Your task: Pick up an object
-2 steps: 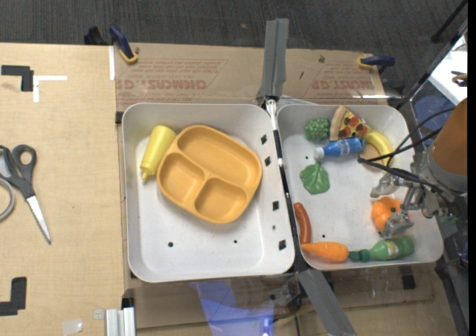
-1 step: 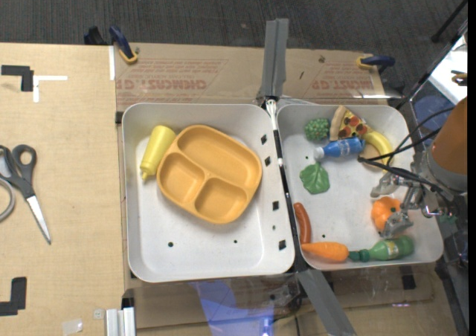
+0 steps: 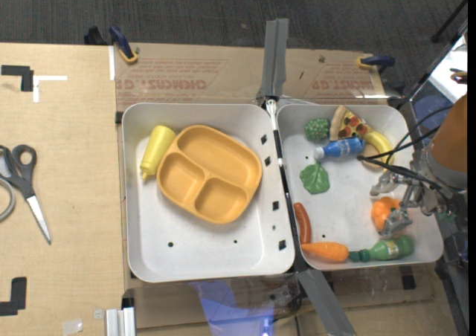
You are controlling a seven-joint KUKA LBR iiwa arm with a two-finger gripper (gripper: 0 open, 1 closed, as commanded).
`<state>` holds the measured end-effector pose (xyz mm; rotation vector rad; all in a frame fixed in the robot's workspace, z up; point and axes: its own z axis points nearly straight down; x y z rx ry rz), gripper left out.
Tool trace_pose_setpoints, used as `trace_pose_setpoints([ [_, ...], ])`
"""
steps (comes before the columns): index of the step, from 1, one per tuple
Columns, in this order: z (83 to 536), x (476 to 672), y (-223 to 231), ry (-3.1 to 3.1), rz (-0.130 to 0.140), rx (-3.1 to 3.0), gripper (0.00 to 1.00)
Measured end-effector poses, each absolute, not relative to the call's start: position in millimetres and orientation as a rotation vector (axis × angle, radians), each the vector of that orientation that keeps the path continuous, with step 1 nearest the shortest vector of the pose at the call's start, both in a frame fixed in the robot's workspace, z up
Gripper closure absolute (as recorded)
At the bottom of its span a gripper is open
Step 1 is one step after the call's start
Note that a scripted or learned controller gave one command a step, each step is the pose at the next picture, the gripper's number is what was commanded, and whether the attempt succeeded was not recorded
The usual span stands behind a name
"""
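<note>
Where cardboard (image 3: 223,74) print reads mirrored — illegible | claw (image 3: 399,215) above orange fruit (image 3: 381,213) — grip unclear

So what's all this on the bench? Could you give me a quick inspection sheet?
Surface: two white bins; left bin, right bin.
Job's things: right bin holds broccoli, pizza slice, banana, blue bottle, green leaf, sausage, carrot, green bottle, orange fruit.
Clutter: left bin holds yellow divided plate and yellow bottle.
Grippers: claw low beside the orange fruit.
Cables: dark wires by the wrist.
Surroundings: scissors, clamps.
</note>
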<state>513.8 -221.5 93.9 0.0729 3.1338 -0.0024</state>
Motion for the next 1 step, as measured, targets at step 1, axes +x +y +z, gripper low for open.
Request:
trace_pose_setpoints([
  [1, 93.4, 512.4, -221.0, 3.135, -0.001, 0.086, 0.0],
])
